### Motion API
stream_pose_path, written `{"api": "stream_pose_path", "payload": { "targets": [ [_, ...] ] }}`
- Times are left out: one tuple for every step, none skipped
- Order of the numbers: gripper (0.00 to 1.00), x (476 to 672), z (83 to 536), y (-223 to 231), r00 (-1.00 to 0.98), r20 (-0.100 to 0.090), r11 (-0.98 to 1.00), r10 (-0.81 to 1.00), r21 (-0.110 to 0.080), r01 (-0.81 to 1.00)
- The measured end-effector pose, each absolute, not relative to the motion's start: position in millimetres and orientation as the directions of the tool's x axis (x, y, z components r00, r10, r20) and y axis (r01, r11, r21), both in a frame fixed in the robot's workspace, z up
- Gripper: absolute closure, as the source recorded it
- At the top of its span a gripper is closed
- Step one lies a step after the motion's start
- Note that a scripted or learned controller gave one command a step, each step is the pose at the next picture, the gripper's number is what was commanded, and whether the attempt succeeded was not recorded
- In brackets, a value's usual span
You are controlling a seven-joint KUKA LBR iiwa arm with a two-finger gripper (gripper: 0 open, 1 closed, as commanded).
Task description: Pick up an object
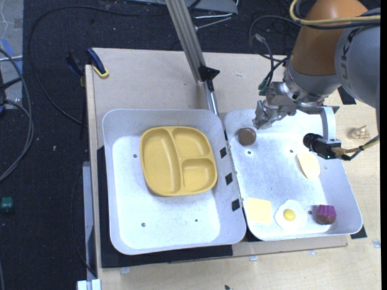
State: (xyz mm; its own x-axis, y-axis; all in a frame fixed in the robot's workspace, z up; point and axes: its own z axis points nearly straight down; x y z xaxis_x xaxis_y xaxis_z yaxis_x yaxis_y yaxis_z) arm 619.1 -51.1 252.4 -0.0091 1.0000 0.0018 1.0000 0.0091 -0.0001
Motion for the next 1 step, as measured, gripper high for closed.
{"api": "stream_pose_path", "payload": {
  "targets": [
    [1.0,622.7,256.2,6.7,-0.009,0.002,0.009,1.0,0.001,1.0]
  ]
}}
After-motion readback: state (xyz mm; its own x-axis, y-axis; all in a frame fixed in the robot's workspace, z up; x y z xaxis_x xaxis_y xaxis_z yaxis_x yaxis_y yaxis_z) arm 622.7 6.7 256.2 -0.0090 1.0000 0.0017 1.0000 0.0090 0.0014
